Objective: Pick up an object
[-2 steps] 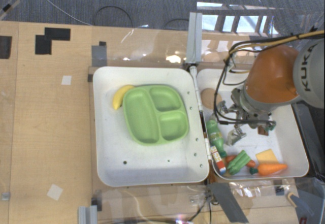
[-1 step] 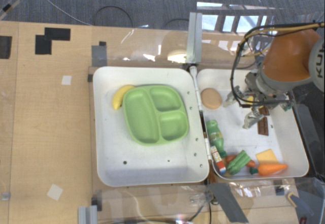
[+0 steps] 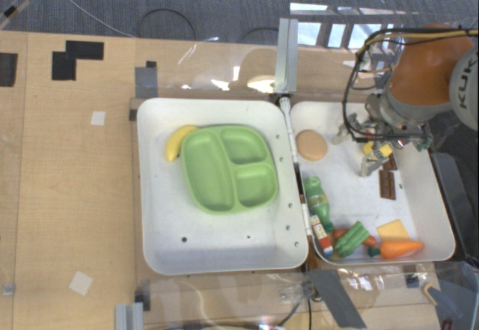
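Note:
My gripper (image 3: 372,162) hangs low over the upper right part of the right bin (image 3: 419,257), under the grey wrist with its orange band. A small yellow piece (image 3: 380,149) shows right at the gripper; I cannot tell whether it is held. Just below and to the right lies a brown chocolate bar (image 3: 387,184). A round tan bun (image 3: 311,145) rests to the gripper's left. Along the bin's left wall lies a green bottle (image 3: 317,205). At the front sit a green vegetable (image 3: 350,239), a yellow cheese wedge (image 3: 394,231) and an orange carrot (image 3: 400,249).
The left bin (image 3: 161,246) holds a green divided plate (image 3: 228,167) with a banana (image 3: 177,141) at its upper left edge. A metal post (image 3: 285,55) stands behind the divider between the bins. Cables loop around the wrist.

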You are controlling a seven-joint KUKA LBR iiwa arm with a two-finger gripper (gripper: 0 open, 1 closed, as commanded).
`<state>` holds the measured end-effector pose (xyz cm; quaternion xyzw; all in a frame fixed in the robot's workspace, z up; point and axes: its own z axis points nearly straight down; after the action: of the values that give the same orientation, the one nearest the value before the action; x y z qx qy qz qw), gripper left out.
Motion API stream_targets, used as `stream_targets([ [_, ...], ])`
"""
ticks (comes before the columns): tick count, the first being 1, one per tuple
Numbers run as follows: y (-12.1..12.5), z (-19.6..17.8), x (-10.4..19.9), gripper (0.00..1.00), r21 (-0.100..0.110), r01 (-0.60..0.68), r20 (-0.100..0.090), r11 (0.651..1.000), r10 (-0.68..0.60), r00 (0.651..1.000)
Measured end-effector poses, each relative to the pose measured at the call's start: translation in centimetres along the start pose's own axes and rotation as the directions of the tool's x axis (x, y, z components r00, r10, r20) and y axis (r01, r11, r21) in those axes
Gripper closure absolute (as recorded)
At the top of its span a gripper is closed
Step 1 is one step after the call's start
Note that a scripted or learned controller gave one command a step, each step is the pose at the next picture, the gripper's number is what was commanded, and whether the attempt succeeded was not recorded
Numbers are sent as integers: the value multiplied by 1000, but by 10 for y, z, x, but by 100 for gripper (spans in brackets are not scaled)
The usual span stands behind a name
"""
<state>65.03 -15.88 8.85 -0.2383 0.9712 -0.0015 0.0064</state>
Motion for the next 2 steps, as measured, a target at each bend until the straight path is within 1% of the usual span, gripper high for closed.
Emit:
stream_targets([
  [1,-1,-16,-5,100,7,1,15,1000,-1,1000],
  [2,-9,-197,-13,100,10,28,9,1000,-29,1000],
])
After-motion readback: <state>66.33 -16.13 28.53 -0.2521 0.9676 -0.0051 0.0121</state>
